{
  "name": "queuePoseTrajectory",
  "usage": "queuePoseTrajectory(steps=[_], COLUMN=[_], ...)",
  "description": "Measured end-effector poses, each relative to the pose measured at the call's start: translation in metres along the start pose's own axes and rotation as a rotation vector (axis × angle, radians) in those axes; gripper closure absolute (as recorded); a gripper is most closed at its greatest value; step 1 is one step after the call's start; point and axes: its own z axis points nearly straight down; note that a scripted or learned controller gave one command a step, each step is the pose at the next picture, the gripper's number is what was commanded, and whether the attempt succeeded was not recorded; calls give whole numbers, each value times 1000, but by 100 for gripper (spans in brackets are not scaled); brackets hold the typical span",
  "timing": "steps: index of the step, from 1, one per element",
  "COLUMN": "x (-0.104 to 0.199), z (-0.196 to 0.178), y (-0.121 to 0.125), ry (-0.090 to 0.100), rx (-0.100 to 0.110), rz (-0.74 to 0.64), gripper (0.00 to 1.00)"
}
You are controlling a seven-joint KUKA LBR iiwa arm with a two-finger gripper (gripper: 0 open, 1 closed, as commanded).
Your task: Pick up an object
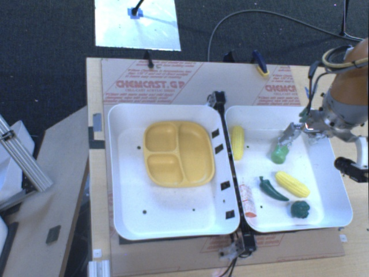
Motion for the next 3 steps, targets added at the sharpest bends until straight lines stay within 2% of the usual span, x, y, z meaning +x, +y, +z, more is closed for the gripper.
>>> queuePoseTrajectory(steps=[1, 2, 3], x=[1, 1, -1], z=[-8, 33, 95], y=[3, 5, 5], ry=[-2, -3, -2], rx=[-13, -12, -10], rz=[-3, -2, -1], gripper=[0, 0, 0])
